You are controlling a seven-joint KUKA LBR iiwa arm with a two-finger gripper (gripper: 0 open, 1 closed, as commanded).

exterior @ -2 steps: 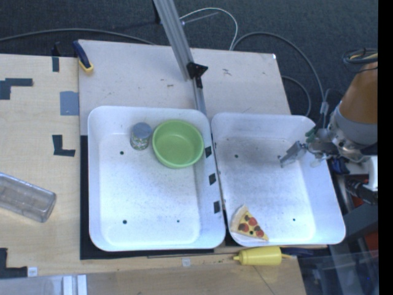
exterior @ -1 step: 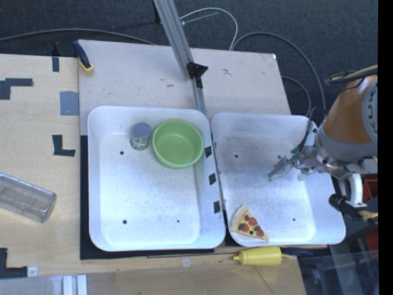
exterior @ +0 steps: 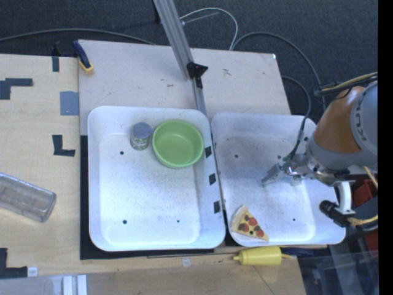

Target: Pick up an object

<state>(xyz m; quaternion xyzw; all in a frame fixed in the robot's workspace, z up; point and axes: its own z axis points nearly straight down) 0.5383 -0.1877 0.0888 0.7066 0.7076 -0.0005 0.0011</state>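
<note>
Far left of the jaws (exterior: 270,178), on the table (exterior: 37,115), a clear plastic container (exterior: 24,196) on its side. Nearer, in the left bin (exterior: 104,183), a small metal can (exterior: 140,136) touching a green bowl (exterior: 178,143). Below-left of the jaws, at the right bin's (exterior: 245,134) front corner, a pizza-slice toy (exterior: 249,224): likely light, thin, flat, awkward to pinch; best taken across the crust edge. Just beyond the rim, a yellow bottle (exterior: 258,256). Jaws low over the bin floor, nothing between them; whether released or clenched, cannot tell
</note>
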